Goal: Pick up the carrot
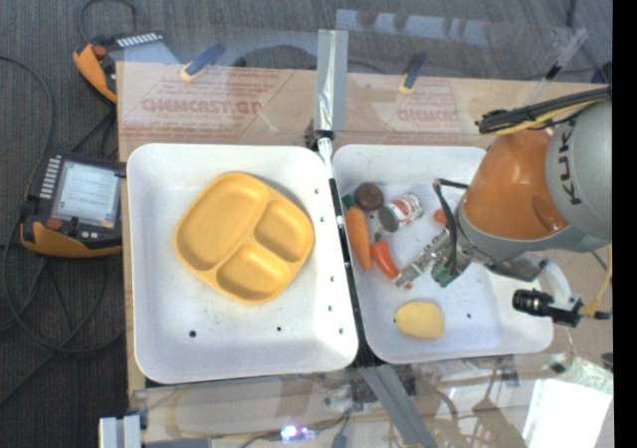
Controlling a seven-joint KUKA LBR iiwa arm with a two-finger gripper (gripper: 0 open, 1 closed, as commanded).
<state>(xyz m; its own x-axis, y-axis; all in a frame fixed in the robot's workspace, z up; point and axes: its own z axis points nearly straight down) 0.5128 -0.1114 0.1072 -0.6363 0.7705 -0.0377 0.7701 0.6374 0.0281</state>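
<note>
Seen from above the bench: two shallow white bins side by side, the left bin bearing a yellow divided tray set at a slant near its middle, and the right bin holding a scatter of small items. The carrot lies lengthwise close to the right bin's left wall, its green end toward the far side, with a shorter orange-red piece just beside it on the right. Near the carrot's far end sit a dark round object and a small tipped can with a red-and-white label. A pale yellow potato-like lump rests toward the near edge of the same bin. The grey arm, with its orange band, reaches in from the right; its gripper hangs over the middle of the right bin, between the orange-red piece and the arm's body, apart from the carrot. Whether it is released or clenched cannot be told from here, and nothing is visibly held. A handheld control pendant lies on the floor left of the bench.
</note>
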